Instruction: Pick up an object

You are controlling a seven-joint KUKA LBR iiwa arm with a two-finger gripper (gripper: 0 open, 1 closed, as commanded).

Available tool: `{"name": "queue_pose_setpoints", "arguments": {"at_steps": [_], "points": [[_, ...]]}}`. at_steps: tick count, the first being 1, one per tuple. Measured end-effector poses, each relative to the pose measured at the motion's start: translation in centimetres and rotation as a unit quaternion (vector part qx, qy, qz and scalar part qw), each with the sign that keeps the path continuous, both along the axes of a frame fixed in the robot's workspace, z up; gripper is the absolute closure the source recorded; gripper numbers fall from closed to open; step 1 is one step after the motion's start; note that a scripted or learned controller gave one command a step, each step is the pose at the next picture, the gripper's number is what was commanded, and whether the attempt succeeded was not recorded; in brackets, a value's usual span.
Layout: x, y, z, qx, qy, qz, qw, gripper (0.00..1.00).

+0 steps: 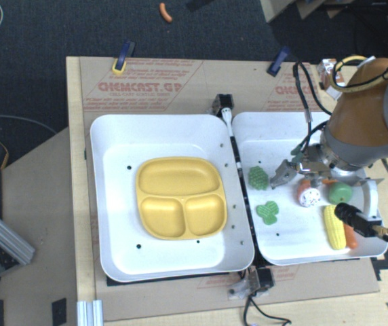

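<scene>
Leftward, yellow divided plate (180, 197) fills left bin (106, 148); right bin (282, 246) holds corn (334, 227), broccoli (268, 212); gripper (296, 170) fingers unclear

Red print reading "CHEMCAST G.P" stands on the brown cardboard sheet (154, 81) just behind the left white bin (106, 182), with smaller red lines above and below it too fine to read. A second patch of the same red print, behind the right white bin (275, 246), cannot be made out.
</scene>
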State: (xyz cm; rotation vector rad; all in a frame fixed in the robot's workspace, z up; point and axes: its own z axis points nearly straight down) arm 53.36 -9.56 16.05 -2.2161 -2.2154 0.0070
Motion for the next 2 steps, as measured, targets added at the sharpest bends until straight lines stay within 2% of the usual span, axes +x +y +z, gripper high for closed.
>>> {"name": "queue_pose_setpoints", "arguments": {"at_steps": [1,2], "points": [[-1.0,-0.4,-5.3,-0.0002,-0.001,-0.001,1.0000,0.00],[-1.1,-0.4,-7.7,-0.0002,-0.002,0.000,1.0000,0.00]]}}
